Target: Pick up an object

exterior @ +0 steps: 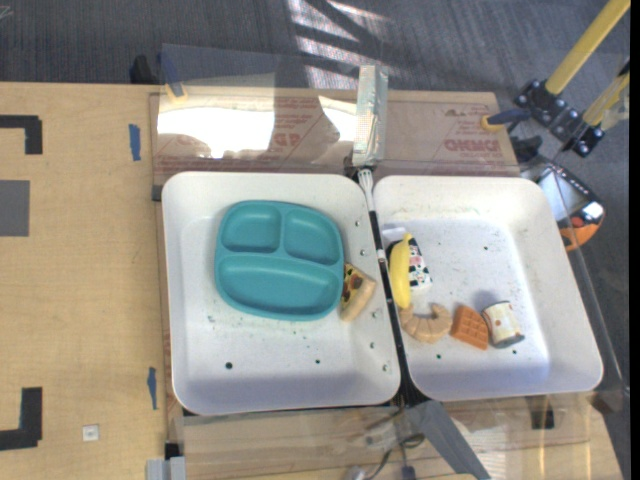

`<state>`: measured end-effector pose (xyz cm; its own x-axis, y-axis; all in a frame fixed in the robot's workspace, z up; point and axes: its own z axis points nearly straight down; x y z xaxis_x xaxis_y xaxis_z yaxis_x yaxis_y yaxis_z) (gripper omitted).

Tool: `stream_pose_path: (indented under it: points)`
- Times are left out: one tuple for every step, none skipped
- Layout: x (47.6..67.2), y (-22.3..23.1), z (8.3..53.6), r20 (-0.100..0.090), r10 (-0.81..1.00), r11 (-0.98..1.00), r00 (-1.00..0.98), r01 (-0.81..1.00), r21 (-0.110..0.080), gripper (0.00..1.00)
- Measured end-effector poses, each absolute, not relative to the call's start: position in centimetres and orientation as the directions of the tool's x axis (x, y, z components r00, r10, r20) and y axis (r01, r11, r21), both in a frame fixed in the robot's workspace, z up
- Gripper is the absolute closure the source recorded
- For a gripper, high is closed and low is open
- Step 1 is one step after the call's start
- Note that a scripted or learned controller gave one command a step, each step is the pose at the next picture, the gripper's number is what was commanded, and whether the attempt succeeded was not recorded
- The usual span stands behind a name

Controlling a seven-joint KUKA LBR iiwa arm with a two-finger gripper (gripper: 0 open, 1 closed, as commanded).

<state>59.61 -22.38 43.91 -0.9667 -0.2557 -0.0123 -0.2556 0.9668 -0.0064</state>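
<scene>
The left bin (190, 348) holds a teal divided plate (275, 260). A small pizza-slice toy (355, 290) leans against the plate's right edge. In the right bin (530, 258), a yellow banana (400, 273) lies along the left wall, touching a white patterned box (419, 265). Toward the front of that bin, a tan croissant (428, 322), an orange waffle piece (470, 326) and a small white can (502, 322) on its side form a row.
A clear plastic sheet with a metal bracket (369, 113) stands behind the bins. Yellow tripod legs (590, 38) and an orange part (578, 230) sit beyond the right bin's far corner. Bare wooden bench (70, 268) lies to the left.
</scene>
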Motion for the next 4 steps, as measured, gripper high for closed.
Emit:
stream_pose_path:
  points:
    - [66.8, -20.1, 43.6, -0.008, 0.392, 0.92, -0.92, 0.392, 0.002, 0.0]
    - [63.2, -22.3, 43.8, -0.008, 0.14, 0.99, -0.99, 0.14, 0.0, 0.0]
    - [63.3, -22.2, 45.2, -0.019, 0.139, 0.99, -0.99, 0.139, -0.001, 1.0]
    - [55.4, -22.3, 43.8, -0.007, -0.344, 0.939, -0.939, -0.344, -0.004, 1.0]
